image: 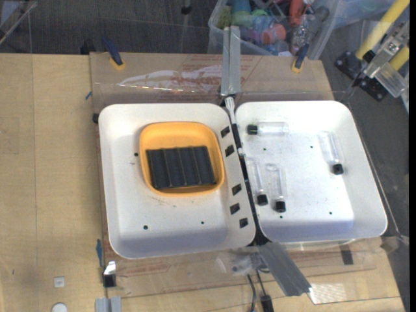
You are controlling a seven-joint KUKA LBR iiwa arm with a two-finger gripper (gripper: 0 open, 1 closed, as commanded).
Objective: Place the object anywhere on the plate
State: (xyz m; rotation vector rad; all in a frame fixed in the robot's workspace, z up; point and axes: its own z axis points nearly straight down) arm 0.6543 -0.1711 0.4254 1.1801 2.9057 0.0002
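The job looks like it has hardly started, because nothing see-through sits on the plate (181, 134) yet. The plate is orange with round corners, and it lies in the left bin (123, 220). On top of the plate is a dark ribbed insert (180, 167), like a little black rack with lines running across it. The right bin (364, 200) has four clear tubes with black caps lying flat on its floor. One tube (268, 129) lies near the top of that bin, with its cap pointing left. Another tube (330, 151) lies by itself on the right side, with its cap at the bottom end. Two more tubes lie next to each other near the middle wall, a left one (258, 182) and a right one (275, 186), both with caps at the lower end. These tubes are probably the things to pick from, and all of them are well apart from the plate. The robot's hand is nowhere over the bins, so I cannot tell if it is wide or narrow. What is left, I think, is everything: grab one tube, carry it over the wall between the bins, and set it down on the plate.
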